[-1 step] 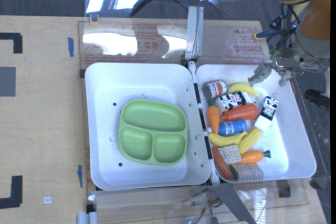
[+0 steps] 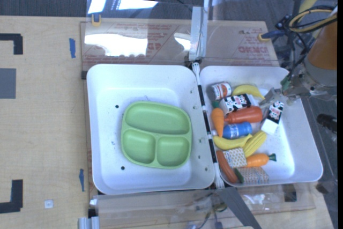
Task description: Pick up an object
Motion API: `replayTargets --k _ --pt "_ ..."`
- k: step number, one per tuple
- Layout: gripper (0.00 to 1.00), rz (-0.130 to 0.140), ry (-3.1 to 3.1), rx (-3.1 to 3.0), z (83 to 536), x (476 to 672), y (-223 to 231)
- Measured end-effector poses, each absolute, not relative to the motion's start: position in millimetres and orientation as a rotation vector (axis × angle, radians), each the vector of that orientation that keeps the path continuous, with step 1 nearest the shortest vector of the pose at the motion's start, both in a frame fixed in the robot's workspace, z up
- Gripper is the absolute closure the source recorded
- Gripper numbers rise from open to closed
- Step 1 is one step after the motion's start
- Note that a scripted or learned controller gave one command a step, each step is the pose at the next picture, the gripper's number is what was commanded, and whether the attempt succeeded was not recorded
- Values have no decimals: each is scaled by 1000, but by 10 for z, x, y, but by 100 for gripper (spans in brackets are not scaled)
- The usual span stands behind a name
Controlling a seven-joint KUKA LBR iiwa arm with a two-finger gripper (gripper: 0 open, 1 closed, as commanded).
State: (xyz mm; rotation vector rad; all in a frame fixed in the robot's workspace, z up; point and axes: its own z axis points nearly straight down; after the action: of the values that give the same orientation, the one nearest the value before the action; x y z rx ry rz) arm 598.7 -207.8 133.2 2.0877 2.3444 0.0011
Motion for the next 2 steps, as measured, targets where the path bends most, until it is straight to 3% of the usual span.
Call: replayTargets --k 1,2 --pt "0 28 2455 1945 934 6036 -2123" --pt "100 18 2442 1948 1047 6029 -2189"
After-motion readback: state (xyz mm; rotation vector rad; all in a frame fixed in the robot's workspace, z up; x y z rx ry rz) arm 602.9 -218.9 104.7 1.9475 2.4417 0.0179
